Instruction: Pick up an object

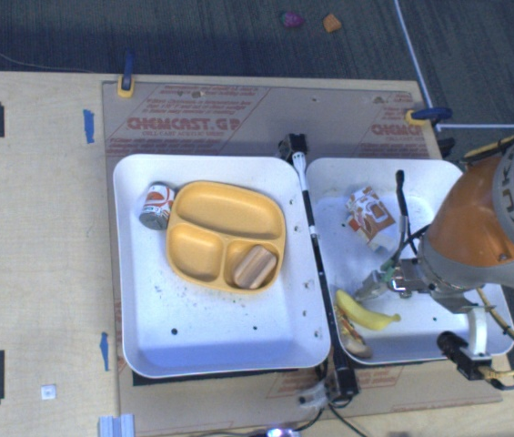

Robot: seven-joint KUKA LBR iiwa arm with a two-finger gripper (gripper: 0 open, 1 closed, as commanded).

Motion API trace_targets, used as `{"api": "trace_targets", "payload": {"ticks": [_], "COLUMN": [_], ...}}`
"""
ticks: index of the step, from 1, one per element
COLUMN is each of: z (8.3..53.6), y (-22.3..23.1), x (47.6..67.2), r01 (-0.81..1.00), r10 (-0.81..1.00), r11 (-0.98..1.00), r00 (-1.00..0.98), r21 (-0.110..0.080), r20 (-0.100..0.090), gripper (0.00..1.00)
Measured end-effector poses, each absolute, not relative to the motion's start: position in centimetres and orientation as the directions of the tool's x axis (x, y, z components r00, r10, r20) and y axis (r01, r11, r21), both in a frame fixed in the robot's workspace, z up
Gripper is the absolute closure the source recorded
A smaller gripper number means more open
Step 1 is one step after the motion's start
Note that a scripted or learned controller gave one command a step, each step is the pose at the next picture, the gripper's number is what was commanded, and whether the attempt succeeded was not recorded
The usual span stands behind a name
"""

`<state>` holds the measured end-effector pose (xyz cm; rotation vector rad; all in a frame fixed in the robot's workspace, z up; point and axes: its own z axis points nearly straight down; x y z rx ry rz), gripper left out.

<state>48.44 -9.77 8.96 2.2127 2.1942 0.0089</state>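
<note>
Banana [366, 314] lying in right bin [438, 176], front-left part, bruised end near bin's front edge. Claw [372, 287] right above its upper end, looks close or touching, can't tell if fingers open or shut from my feed. Crumpled wrapper [368, 213] further back. Left bin [147, 335] has yellow divided tray [211, 209], can [156, 206] beside it.

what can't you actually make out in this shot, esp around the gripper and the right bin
- Gripper, camera view: too small and cluttered by cables to tell open from shut.
- Banana: contact with the gripper unclear; its lower end merges with a brownish item at the right bin edge.
- Crumpled packet: print too small to read.
- Can: partly hidden behind the yellow tray.
</note>
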Motion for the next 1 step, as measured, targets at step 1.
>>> {"api": "trace_targets", "payload": {"ticks": [1], "z": [8.95], "y": [-10.15], "x": [48.44], "r01": [1.0], "r10": [1.0], "r11": [0.001], "r00": [-0.001], "r21": [0.018], "r20": [-0.005], "gripper": [0.0]}}
